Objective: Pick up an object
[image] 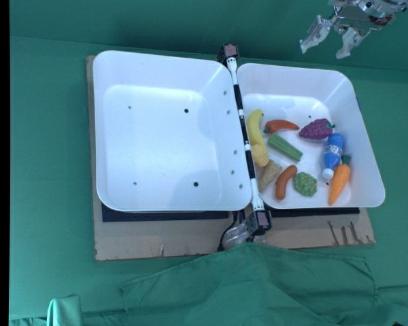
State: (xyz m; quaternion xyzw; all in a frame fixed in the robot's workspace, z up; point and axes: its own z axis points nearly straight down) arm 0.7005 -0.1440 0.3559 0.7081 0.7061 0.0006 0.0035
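Observation:
The right bin (340, 87) holds several toy foods: a yellow banana (255, 127), a red chilli (281, 125), a green okra-like piece (285, 147), purple grapes (317, 129), a blue and white bottle (332, 153), an orange carrot (338, 183), a green broccoli-like lump (304, 184), a brown sausage (285, 182), a yellow corn piece (260, 155) and a tan piece (269, 175). My gripper (331, 41) hangs high above the bin's far edge at the top right, open, with nothing between its fingers.
The left bin (122, 73) sits beside the right one, split by a black and white striped divider (242, 128). Both rest on a cardboard sheet (156, 243) over green cloth. Folded green fabric (258, 284) lies at the front.

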